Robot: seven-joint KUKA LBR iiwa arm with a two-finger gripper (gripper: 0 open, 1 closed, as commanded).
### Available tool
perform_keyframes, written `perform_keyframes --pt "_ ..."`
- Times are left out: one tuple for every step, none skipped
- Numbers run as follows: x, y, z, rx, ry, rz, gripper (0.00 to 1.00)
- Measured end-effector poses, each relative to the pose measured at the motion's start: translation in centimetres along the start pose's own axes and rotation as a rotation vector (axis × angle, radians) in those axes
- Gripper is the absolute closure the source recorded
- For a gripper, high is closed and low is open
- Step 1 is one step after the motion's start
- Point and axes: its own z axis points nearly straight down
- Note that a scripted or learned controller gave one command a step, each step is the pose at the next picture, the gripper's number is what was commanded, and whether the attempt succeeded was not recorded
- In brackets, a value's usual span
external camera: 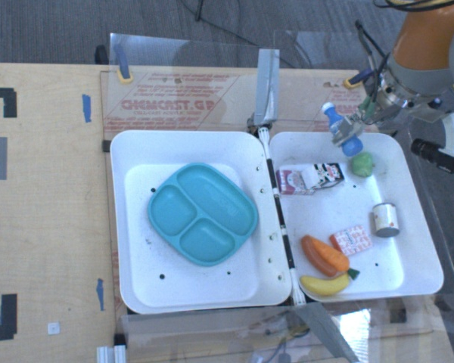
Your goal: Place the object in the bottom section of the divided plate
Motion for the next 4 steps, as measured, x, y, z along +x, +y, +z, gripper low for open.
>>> perform_keyframes --pt "7.0 4.0 1.5 0.001 0.003 -0.099 1.00" --pt "16.5 4.7 2.9 0.001 0.003 -0.184 1.00" --pt "20.5 10.5 -11.1 -0.002 0.000 -0.168 1.00" --pt "24.8 4.7 2.0 0.003 0.003 -0.007 1.00"
